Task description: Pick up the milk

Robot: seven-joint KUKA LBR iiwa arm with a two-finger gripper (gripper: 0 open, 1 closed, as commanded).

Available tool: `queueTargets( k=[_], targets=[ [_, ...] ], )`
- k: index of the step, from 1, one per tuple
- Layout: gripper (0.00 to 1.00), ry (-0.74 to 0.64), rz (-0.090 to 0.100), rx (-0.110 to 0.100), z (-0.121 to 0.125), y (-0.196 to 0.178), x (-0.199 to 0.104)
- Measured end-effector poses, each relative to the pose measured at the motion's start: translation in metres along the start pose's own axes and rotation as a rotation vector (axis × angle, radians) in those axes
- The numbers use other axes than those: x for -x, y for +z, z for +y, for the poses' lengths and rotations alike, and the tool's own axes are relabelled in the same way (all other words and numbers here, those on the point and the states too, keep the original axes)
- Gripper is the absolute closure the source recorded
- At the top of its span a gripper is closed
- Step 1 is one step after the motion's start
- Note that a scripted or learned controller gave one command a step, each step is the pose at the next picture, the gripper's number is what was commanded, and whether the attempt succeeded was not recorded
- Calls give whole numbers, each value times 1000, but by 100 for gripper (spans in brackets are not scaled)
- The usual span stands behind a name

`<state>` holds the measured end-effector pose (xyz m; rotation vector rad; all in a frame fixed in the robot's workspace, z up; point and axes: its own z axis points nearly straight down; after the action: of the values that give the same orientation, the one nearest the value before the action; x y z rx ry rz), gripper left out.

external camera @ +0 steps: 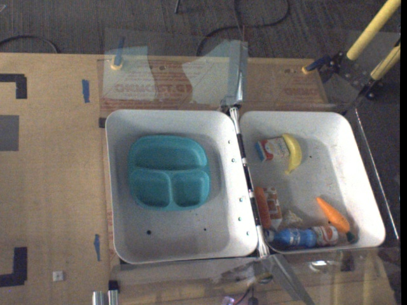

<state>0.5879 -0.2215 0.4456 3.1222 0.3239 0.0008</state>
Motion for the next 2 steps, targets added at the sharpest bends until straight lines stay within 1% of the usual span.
queueTargets(
  k=[1, 2],
  targets=[
    [100, -7, -2, -5, -5, 11, 37],
    [0, -7, -2, -5, -5, 11, 37]
  ],
)
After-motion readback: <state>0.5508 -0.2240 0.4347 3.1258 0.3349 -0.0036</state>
